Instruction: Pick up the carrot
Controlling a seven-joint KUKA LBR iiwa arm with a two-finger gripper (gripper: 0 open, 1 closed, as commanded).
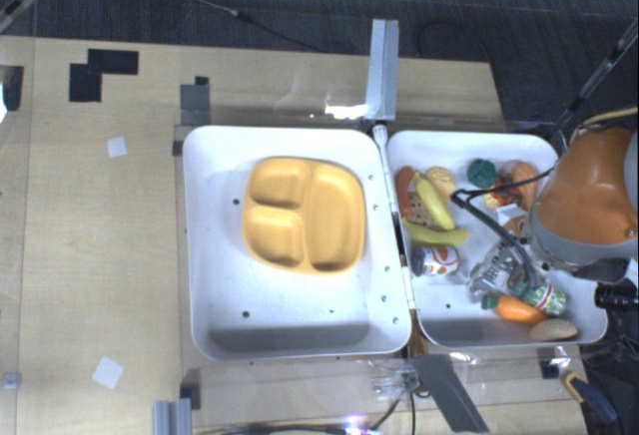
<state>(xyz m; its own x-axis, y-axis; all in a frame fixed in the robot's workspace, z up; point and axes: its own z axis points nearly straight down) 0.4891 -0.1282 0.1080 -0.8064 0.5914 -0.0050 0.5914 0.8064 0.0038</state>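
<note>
Two white bins, carrot [518,309] low in right bin [439,328]. Pincer [496,275] just above, open or shut impossible to tell. Next: drop down, pinch.

Arm [589,199] entered from frame right. Wrist housing was large, rounded, orange on top, with grey band beneath. Orange shell was glossy, with pale highlight along upper edge. Thin black cables [489,202] looped from housing across toward left and downward. Gripper [496,273] was small, metallic, silver-grey, with dark fittings at its base; finer detail too small to resolve. Black block [617,295] sat under grey band, at right.
</note>
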